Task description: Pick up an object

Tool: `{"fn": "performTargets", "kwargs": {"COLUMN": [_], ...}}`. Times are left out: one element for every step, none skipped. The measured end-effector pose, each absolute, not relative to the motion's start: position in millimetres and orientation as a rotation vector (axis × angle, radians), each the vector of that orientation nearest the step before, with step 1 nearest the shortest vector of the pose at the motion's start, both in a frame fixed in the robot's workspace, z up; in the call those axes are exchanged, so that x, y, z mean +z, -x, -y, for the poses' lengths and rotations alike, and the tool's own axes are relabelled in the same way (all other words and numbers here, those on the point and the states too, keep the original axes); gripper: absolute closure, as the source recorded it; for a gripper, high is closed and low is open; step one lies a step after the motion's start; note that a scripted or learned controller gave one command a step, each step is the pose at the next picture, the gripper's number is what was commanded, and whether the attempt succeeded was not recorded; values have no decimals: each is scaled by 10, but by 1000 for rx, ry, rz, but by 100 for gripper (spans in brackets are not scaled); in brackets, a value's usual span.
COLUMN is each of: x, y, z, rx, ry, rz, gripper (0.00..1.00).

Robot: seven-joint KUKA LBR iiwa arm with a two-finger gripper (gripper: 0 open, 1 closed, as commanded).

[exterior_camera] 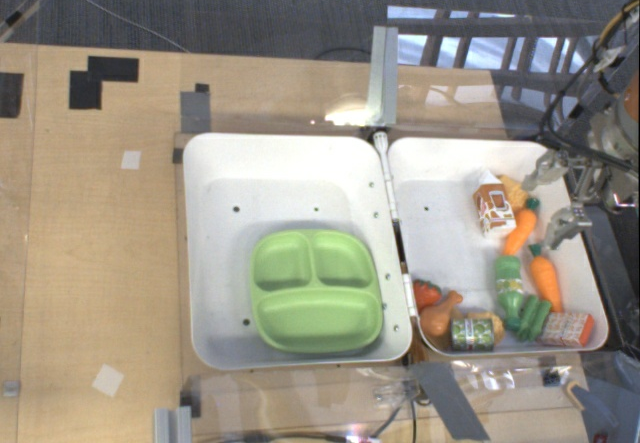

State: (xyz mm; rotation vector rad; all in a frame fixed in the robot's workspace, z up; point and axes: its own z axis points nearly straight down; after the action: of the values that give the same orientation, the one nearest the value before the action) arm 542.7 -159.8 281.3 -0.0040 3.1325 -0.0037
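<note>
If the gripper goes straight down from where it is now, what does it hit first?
Probably the lower carrot, lying just below the gripper in the right bin; depth is hard to judge, so bare floor is possible.

Two bins [290, 156], one green tray [316, 290], two carrots [545, 278].

Open floor in right bin [440, 231], toys [515, 281] crowding its right and near edge.

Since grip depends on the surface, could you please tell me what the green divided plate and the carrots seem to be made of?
Green divided plate: probably moulded plastic, matte, uniform colour with soft rounded compartment ridges. Carrots: likely toy plastic, smooth, flat orange with green tips; the material is not certain from this view.
</note>
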Motion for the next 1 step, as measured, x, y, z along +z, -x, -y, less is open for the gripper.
{"fn": "performTargets", "kwargs": {"x": [998], "y": [-5705], "z": [1693], "rx": [-5], "ry": [-49], "rz": [-3125], "gripper": [0]}}
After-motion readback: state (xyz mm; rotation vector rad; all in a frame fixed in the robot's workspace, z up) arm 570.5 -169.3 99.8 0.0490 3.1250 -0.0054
